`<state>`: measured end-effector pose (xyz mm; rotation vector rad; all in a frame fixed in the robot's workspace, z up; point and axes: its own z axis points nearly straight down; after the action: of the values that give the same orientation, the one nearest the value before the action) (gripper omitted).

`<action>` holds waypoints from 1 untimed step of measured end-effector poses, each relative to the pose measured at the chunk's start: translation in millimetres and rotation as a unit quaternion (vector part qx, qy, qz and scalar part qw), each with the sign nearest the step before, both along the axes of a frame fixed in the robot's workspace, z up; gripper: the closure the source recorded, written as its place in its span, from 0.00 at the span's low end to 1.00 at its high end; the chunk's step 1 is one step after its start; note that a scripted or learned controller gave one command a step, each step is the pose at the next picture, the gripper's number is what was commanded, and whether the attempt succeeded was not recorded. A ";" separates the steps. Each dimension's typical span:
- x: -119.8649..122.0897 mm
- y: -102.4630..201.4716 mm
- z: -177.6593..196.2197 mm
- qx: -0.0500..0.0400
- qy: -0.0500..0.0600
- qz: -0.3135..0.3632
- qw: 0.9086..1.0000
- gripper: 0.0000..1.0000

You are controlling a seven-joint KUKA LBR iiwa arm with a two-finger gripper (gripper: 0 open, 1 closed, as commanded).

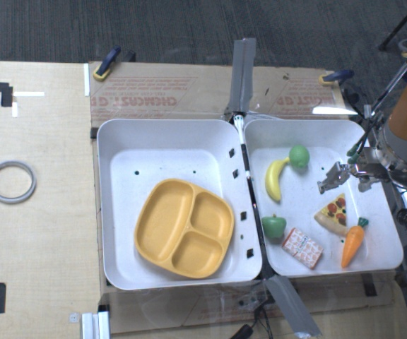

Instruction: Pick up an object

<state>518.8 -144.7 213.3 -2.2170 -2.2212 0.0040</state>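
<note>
While the arm leans in from the right, its end effector (339,176) hangs over the right bin (384,260), and from where I stand its two metal fingers look spread apart with nothing between them. It sits in the open patch of the bin, with the toys ringed around it rather than under it.

The nearest thing to grab is the pizza slice (333,215), lying just below the fingers toward the near edge of the bin, its point aimed left and slightly down. The carrot (352,246) is beyond that, near the right wall, its long axis running up and down with the green top uppermost. Off to the left of the fingers lie the banana (274,179), curved and standing roughly lengthwise up the bin, and a green ball (299,156) touching its upper tip. A green pepper (273,226) sits by the divider, and a red patterned packet (302,248) lies tilted beside it.

So I count six toys in the right bin, one of each. The left bin (119,154) holds one yellow divided plate (184,227) with three compartments. On the table (41,260), well to the left, lies one roll of tape (9,181).

My guess is a short drop toward the pizza slice would be the easiest pick.
</note>
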 end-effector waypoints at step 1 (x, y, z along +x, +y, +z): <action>0.5 -0.4 8.3 0.000 0.001 0.000 1.000 1.00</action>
<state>519.3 -145.1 221.5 -2.2172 -2.2201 0.0058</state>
